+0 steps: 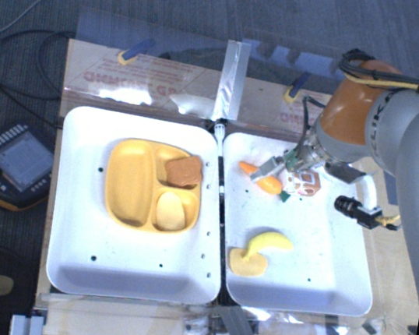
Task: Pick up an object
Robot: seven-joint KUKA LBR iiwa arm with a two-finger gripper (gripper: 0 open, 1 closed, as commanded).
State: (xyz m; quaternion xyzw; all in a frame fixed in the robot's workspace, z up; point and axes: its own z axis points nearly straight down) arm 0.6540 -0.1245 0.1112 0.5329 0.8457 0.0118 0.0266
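Note:
My gripper is low in the right bin, near its back edge, reaching down from the orange-banded wrist. It sits directly over a small orange carrot-like piece and touches or overlaps a small red-and-white object on its right. Whether either is gripped is hidden by the gripper body. A yellow banana lies in the middle of the right bin, with a flat tan round piece against its lower end.
The left bin holds a yellow divided tray with a brown bread-like piece and a pale round piece. A black attachment juts from the arm over the right bin's right side. A handheld pendant lies on the floor at left.

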